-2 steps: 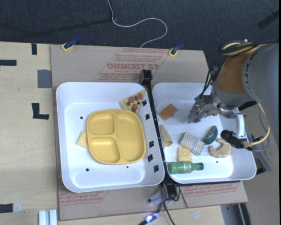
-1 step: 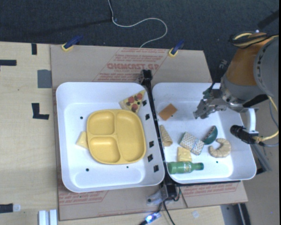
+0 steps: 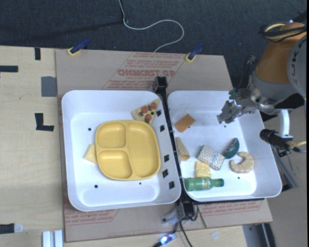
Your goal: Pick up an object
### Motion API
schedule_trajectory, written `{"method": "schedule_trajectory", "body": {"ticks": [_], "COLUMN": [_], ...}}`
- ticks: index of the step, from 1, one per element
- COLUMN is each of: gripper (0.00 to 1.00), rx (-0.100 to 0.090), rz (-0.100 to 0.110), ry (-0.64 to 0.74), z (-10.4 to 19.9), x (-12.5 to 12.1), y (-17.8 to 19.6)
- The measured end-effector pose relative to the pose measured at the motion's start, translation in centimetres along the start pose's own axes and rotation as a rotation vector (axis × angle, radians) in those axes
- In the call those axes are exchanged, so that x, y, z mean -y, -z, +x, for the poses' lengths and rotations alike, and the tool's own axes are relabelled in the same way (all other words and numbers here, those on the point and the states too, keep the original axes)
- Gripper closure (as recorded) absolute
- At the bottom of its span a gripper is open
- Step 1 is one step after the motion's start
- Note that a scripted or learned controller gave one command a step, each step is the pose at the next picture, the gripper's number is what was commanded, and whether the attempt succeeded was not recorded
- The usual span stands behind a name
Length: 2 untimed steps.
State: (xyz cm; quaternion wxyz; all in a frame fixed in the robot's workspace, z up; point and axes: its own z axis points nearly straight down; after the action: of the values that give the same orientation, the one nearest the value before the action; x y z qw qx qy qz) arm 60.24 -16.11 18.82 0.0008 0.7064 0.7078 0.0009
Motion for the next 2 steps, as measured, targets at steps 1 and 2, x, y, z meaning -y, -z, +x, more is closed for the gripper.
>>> {"method": "schedule_trajectory", "body": {"ticks": [1,2], "gripper": [1.0,1.0], "rx": [0.0,0.0], "rz": [-0.001,0.003], "ry": [0.0,0.003], "z": [0.1,5.6], "x": [-0.1,-1.4], "y": [3.9,3.3]}}
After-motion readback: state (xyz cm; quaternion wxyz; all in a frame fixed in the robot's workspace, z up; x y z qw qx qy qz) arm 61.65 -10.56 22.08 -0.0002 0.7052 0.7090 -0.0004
